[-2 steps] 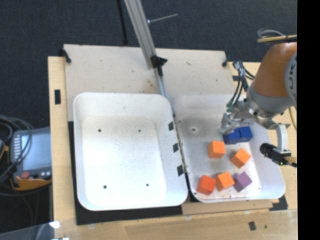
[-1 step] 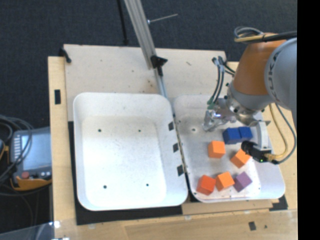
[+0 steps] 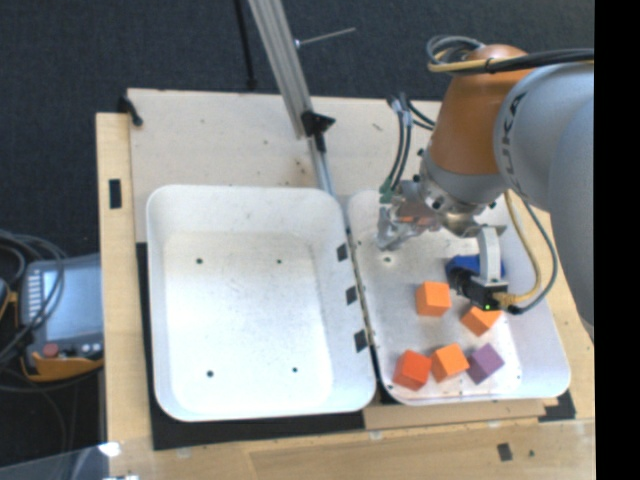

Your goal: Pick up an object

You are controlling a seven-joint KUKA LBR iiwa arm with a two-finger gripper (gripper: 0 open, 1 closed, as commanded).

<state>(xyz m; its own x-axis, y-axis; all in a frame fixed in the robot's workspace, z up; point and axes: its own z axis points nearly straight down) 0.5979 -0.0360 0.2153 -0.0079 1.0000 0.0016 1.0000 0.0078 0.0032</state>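
Gripper (image 3: 392, 230) at upper left of the right bin (image 3: 540, 368), can't tell its state. Blocks lower right of it: four orange (image 3: 433, 298) (image 3: 481, 319) (image 3: 450, 361) (image 3: 411, 369), one purple (image 3: 486, 362). No readable writing.

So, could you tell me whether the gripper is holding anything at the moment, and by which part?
Nothing appears held. The gripper hangs over bare floor at the far end of the right bin, apart from the blocks, and nothing shows between its fingers.
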